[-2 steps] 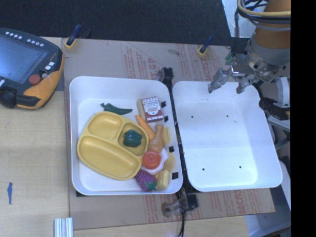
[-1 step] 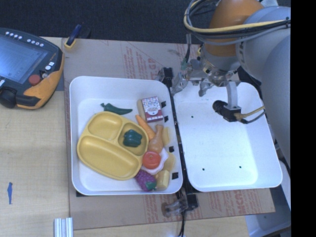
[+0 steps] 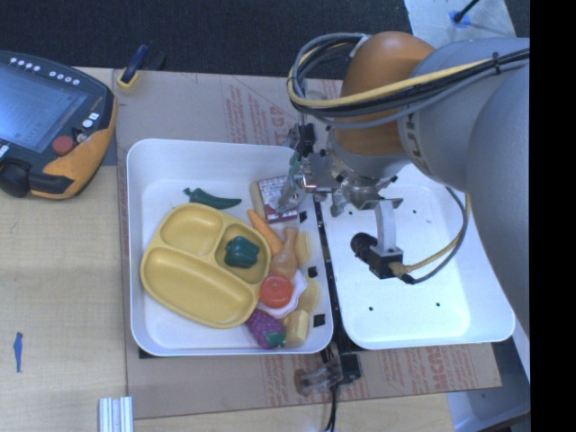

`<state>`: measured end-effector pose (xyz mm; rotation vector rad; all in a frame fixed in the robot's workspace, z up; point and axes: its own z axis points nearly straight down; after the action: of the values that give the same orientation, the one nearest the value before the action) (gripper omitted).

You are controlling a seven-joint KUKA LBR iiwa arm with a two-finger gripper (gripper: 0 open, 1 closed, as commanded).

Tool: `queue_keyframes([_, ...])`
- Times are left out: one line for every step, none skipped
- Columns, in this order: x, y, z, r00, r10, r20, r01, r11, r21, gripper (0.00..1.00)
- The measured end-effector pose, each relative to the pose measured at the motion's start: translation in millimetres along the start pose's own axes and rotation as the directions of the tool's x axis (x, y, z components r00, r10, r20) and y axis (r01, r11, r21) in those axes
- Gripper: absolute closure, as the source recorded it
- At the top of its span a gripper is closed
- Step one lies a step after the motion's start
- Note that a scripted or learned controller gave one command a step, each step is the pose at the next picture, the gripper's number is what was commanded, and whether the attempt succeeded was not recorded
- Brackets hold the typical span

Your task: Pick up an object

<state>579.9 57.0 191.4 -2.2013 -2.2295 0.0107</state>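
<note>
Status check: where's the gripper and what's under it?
Gripper low over left bin's right edge, at small box. Fingers unclear. Carrot, yellow tray crowd close.

Grey arm (image 3: 468, 106) enters from right, orange band (image 3: 382, 79) above wrist, yellow and black cables looped over it. Wrist points down; claw (image 3: 301, 183) low, finger state unresolved.

Even, fairly bright overhead light. White bins (image 3: 144, 241) near clipping, little surface detail on their floors. Soft, short shadows under the yellow tray (image 3: 193, 282) and beneath the arm (image 3: 450, 106); no hard edges. Mild sheen on the arm's orange band (image 3: 382, 70). Dark floor (image 3: 225, 16) at top underexposed. Overall focus slightly soft, fine print on the cardboard (image 3: 261, 106) barely legible
</note>
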Motion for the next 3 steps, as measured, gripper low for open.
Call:
queue_keyframes([-70, -56, 1, 1.000, 0.015, 0.004, -0.015, 1.000, -0.001, 0.00])
queue_keyframes([-11, 62, -2, 1.000, 0.002, 0.000, -0.002, 1.000, -0.018, 0.00])
queue_keyframes([-74, 46, -1, 1.000, 0.015, 0.004, -0.015, 1.000, -0.005, 0.00])
